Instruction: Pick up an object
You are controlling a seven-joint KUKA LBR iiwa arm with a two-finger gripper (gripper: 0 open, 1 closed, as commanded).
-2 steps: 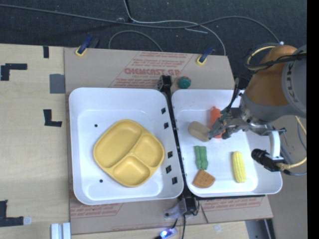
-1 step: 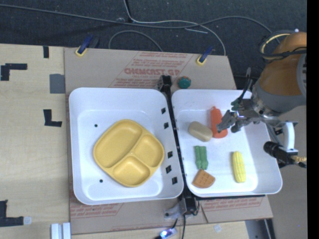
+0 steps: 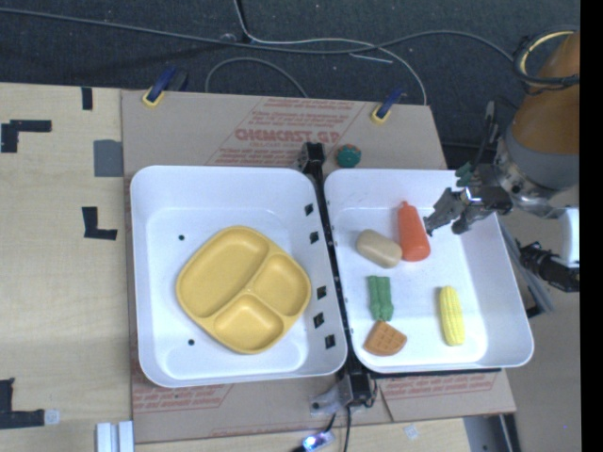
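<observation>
Even, soft overhead light, faint shadows, mild glare on white bins (image 3: 155, 196), slight blur.

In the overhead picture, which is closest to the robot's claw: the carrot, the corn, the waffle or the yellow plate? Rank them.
From the gripper:
1. Carrot, just left of it.
2. Corn, below, near the right bin's front.
3. Waffle, front of the right bin.
4. Yellow plate, in the left bin.

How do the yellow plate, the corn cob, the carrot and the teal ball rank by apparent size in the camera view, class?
1. yellow plate
2. carrot and corn cob, too alike to separate
3. teal ball
</observation>
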